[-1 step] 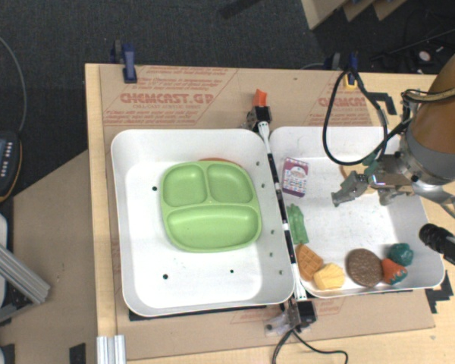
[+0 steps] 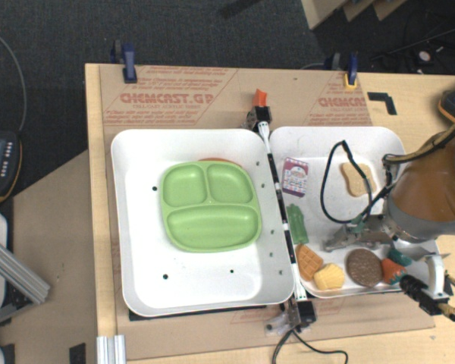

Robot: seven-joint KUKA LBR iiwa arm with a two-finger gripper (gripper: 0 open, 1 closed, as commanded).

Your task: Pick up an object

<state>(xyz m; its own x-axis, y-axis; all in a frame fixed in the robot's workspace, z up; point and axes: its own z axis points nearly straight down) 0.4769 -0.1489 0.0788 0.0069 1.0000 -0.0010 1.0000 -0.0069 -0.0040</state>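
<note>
right bin, lower right of frame: brown round cookie, yellow piece, waffle, green stick | gripper low among them, opening cannot be told | green divided plate in left bin, frame centre

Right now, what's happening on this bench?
The grey KUKA arm with the orange band is down over the right white bin, among a round brown cookie, a yellow block, a waffle piece and a purple-labelled packet. The left white bin holds a green divided plate.
</note>
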